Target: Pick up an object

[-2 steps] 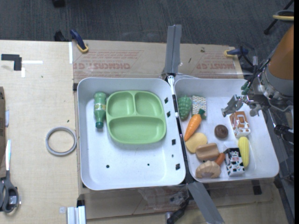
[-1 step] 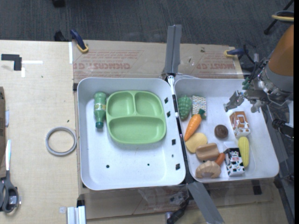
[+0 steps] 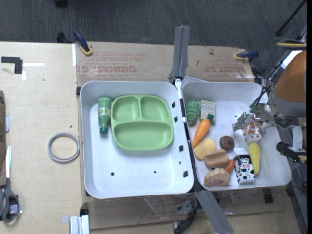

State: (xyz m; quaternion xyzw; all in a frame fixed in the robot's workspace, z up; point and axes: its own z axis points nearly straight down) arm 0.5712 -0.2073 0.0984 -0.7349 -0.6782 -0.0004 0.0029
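Bench (image 3: 39, 101) pale wood, dark carpet beyond; gripper (image 3: 246, 123) finger state unclear.

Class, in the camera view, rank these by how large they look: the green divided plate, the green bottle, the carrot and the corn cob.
1. green divided plate
2. green bottle
3-4. carrot and corn cob: too alike to rank.

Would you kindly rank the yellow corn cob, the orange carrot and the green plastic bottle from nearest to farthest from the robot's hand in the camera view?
1. Yellow corn cob: right bin, just below the hand.
2. Orange carrot: right bin's left side.
3. Green plastic bottle: left bin, beside the green divided plate.
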